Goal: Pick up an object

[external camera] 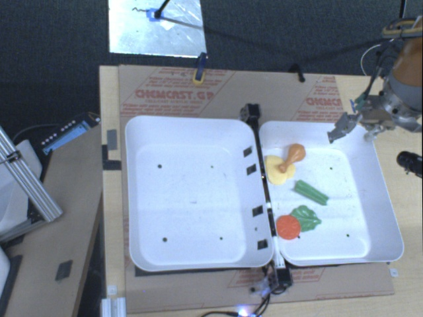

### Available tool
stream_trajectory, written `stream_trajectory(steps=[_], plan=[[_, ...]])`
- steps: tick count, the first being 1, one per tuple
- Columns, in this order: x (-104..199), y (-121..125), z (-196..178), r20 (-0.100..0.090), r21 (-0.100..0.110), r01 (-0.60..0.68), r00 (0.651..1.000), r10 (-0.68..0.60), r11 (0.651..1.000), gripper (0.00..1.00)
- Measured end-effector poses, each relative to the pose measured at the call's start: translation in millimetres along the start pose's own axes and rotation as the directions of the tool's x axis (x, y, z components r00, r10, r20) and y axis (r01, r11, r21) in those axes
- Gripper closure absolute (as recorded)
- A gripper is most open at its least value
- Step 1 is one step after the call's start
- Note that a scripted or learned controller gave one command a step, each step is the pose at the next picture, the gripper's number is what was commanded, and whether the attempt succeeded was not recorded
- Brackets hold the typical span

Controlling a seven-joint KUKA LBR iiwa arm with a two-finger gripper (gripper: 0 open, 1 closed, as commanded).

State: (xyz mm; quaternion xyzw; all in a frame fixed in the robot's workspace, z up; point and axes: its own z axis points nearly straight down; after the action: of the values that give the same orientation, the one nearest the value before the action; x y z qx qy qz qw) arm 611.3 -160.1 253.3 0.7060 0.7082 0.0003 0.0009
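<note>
The right bin point(370, 197) holds several toy foods near its left side. An orange drumstick-shaped piece point(294, 154) lies against a yellow piece point(278, 170). Below them sit a green pod point(310, 192), a leafy green piece point(307, 216) and a red-orange round piece point(287, 226). My gripper point(350, 125) hangs over the bin's upper right corner, above and to the right of the toys, touching none of them. Nothing shows between its fingers.
The left bin point(142, 243) lies beside the right one, joined by a black hinged divider point(261, 177). Both rest on a cardboard sheet point(178, 91). A silver plate point(157, 18) lies at the back and an aluminium rail point(26, 183) stands on the left.
</note>
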Motion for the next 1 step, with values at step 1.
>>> stream_trajectory(steps=[1], plan=[[59.6,10.6,169.5,-0.005,0.009,0.005,1.000,-0.005,1.000,0.00]])
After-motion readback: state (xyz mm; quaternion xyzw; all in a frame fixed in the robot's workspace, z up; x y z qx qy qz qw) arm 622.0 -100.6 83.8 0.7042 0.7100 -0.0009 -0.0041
